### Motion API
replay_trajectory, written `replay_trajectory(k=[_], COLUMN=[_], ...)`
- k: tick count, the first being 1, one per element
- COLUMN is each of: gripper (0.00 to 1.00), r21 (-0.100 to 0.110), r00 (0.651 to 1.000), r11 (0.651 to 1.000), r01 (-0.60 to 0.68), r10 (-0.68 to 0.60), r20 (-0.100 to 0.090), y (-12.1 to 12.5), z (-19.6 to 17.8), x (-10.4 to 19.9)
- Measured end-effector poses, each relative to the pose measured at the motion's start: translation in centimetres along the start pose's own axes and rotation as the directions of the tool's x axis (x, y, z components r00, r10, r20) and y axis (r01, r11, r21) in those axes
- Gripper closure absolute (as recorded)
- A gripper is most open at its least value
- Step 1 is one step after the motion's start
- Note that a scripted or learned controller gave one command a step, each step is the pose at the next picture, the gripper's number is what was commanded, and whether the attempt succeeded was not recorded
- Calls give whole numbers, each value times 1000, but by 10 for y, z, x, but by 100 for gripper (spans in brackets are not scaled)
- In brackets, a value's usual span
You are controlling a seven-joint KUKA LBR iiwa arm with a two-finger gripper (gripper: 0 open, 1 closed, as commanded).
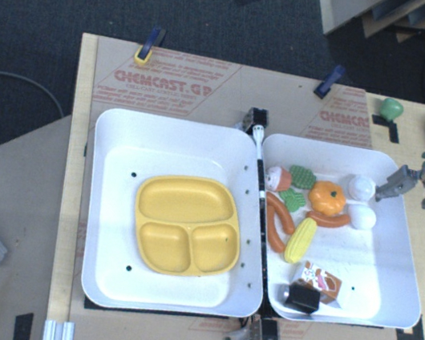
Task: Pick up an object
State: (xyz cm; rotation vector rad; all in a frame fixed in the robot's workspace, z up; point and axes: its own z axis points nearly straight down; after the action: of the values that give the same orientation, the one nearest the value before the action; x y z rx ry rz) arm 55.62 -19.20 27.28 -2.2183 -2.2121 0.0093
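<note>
Hovering at the right bin's (392, 262) far right rim, the end effector (400, 183) sits just beside a white ball (361, 186); whether it is open or closed I cannot tell, and nothing shows in its grasp. The pick seems not yet begun.

Using the orange (328, 198) as the landmark: a second white ball (362, 218) lies just to its right, a sausage (331, 220) touches its near side, a green piece (303, 176) lies just to its left, and the corn (300, 239) lies nearer the camera and a little left. A long sausage (276, 223) curves along the corn's left side. Well apart from the orange, toward the near rim, sit a black block (303, 298) and a wrapped packet (323, 281).

The first ball is the likeliest target, being closest to the arm. To do this step well, I judge the descent should be centred squarely over it, since a round thing rolls off under an off-centre close. It has no long axis, so wrist angle matters little there; the rim just beyond it needs clearance.

If the corn is chosen instead, its long axis runs from near-left to far-right, tilted slightly off the bin's depth, so closing across its width would suit.

The left bin (107, 212) holds a yellow tray (185, 224) on the desk (86, 102).
</note>
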Motion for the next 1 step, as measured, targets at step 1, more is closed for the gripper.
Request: replay_trajectory(k=[1], gripper=[0], r21=[-12], r00=[1000], r11=[1000], r01=[3], r10=[-3], r20=[3], y=[2], z=[-6], x=[0])
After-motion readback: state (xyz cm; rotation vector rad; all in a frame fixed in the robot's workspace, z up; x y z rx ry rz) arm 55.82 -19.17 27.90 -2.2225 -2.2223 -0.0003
